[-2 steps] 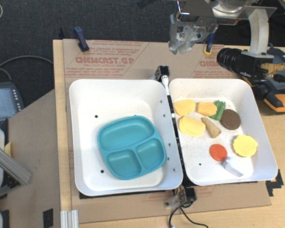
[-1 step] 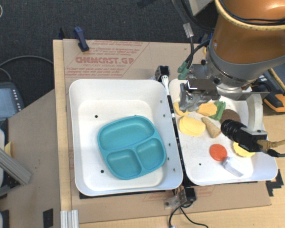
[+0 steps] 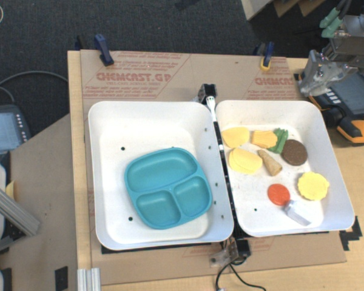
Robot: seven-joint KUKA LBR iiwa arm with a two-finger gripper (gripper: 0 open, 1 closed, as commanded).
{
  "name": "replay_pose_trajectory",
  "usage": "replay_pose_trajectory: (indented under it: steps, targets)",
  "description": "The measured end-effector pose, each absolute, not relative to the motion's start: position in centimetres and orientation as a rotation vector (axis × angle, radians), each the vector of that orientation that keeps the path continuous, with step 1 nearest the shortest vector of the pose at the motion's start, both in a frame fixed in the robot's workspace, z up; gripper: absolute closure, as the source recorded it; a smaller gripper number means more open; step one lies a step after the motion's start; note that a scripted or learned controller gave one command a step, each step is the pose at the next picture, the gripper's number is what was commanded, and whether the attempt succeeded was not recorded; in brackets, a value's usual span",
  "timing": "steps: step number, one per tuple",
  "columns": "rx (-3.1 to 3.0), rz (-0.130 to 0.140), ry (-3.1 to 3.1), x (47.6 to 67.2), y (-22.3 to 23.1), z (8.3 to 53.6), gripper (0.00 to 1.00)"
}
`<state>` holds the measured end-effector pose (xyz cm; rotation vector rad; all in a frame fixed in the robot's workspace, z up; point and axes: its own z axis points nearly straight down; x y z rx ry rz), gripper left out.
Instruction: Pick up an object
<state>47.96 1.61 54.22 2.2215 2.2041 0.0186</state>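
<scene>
Toy food pieces lie scattered in the right bin (image 3: 327, 139): a brown round cookie (image 3: 295, 152), a red disc (image 3: 278, 193) with a small grey piece (image 3: 296, 213) just beside it, a yellow ruffled piece (image 3: 313, 186), two pale yellow rounds (image 3: 235, 137) (image 3: 245, 160), an orange wedge (image 3: 264, 139), a green bit (image 3: 281, 139) and a tan cone (image 3: 270, 162). My gripper (image 3: 320, 73) sits above the bin's far right corner, well apart from all of them, and I cannot tell how its jaws stand. The left bin (image 3: 109, 132) bears a teal divided plate (image 3: 167, 187) lying flat in its near half. Both bins rest on a brown board (image 3: 151, 71).
</scene>
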Motion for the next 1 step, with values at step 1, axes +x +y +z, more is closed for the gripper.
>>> replay_pose_trajectory:
  steps: [1]
  targets:
    - [2.231,-0.016,2.223,47.82,-0.24,41.82,1.0]
